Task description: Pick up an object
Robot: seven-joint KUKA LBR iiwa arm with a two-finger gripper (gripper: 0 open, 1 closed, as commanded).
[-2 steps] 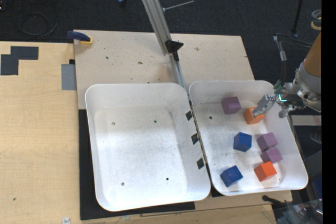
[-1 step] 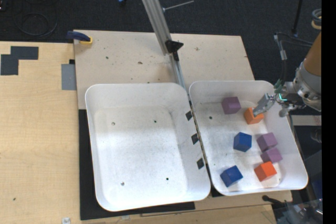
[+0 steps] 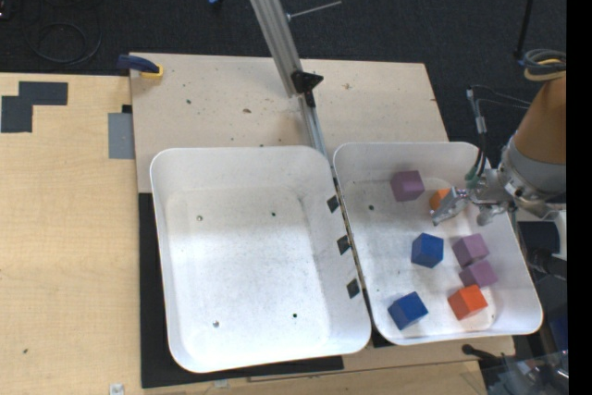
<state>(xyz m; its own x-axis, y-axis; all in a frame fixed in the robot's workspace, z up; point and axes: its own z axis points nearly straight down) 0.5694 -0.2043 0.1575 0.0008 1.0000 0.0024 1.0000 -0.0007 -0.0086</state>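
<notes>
A dark carpeted floor [image 3: 398,5] with trailing cables lies at the far side. A pale wooden bench [image 3: 65,227] spreads left, and a slanted aluminium rail [image 3: 273,18] rises beyond it.

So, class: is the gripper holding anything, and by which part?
Cannot be told. The gripper sits right against a small orange object in the right bin, but a grasp isn't clear.

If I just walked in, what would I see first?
The bright blocks in the right bin jump out: two blue ones, an orange one and three purple ones, one at. The arm's end effector sits low among them, beside a small orange piece.
</notes>
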